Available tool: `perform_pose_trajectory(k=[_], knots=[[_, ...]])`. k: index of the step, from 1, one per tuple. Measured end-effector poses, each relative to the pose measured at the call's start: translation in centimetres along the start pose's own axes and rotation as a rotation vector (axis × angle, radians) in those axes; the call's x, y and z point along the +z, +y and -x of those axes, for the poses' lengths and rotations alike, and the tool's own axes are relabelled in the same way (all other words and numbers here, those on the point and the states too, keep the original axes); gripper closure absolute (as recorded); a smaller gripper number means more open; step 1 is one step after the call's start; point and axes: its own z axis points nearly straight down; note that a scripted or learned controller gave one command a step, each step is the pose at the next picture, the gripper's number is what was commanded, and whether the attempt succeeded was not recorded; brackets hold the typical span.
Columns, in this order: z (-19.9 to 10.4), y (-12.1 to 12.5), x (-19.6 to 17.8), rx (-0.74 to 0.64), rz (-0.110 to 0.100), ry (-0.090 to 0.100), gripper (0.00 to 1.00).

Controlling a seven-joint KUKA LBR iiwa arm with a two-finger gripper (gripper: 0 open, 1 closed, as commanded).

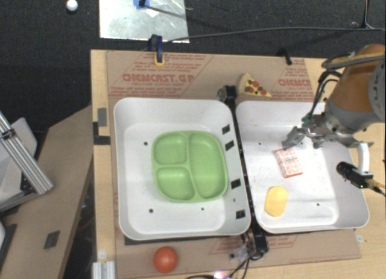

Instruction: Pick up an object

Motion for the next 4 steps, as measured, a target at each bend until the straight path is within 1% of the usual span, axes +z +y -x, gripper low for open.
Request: perform_pose_trajectory(k=[1,2,3,4], knots=[[0.0,0.3,4.2,0.001,0.007,0.001,0.00],[-0.1,0.7,2.7,-0.002,0.020,0.000,1.00],[0.1,0.5,-3.7,-0.002,0.009,-0.003,1.00],[0.2,0.7,-9.0,-0.003,0.008,-0.002,1.00]])
